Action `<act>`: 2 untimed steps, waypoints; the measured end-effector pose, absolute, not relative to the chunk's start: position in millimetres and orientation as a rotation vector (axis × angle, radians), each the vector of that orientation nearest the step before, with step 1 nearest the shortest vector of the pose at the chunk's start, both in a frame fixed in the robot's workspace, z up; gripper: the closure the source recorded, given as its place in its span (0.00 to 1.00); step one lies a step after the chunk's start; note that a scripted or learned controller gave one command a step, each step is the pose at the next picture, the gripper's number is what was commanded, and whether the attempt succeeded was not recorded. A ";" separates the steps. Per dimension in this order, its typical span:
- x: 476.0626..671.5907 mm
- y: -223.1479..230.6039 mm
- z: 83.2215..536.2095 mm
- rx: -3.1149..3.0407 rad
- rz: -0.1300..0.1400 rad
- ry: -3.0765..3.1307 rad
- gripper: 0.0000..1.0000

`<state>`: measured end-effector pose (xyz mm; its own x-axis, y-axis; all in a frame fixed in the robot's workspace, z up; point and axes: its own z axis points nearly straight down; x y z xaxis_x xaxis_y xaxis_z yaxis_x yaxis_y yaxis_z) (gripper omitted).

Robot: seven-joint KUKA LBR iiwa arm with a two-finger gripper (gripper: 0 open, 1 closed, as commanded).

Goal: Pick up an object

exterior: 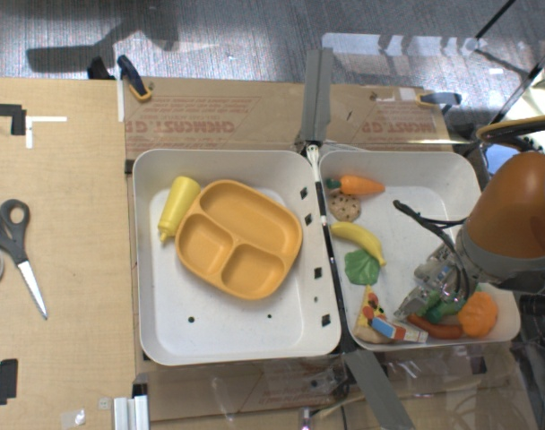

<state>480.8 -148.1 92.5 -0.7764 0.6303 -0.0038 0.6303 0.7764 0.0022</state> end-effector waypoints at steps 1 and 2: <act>626.4 -111.5 105.5 1.457 0.000 2.779 0.00; 627.3 -111.6 115.9 1.450 -0.003 2.778 1.00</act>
